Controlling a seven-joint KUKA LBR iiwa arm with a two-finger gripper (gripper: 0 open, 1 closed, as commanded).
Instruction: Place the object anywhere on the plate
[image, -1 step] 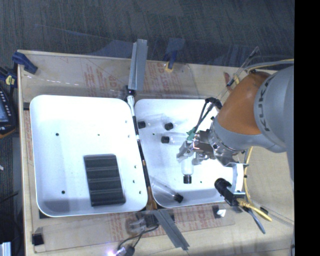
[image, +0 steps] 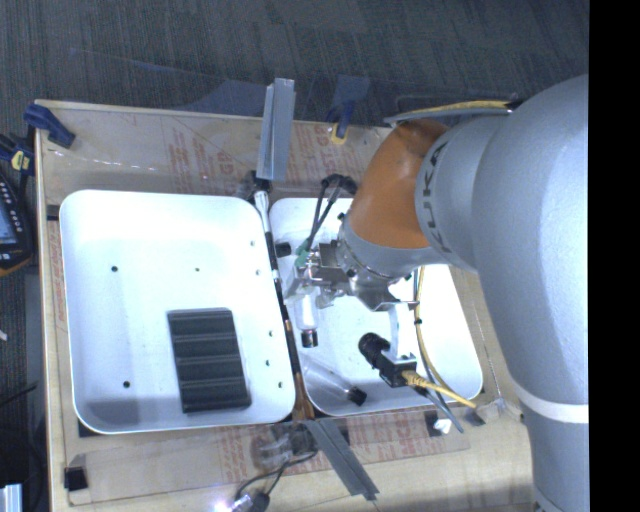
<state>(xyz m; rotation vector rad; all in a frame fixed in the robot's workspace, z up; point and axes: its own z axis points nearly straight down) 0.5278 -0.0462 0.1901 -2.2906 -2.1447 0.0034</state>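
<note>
In the left bin (image: 100, 250) a dark ribbed plate (image: 208, 360) lies flat. The gripper (image: 308, 300) hangs low in the right bin (image: 455, 360); I can't tell its state, nor spot the object. A failed grab would likely carry nothing across.

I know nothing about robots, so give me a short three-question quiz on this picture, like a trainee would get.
1. True or false: the dark ribbed plate lies in the left bin.
2. The arm hangs over which bin? A) left B) right
3. Fill in: the band above the wrist is ____.

Key: 1 true; 2 B; 3 orange.
</note>
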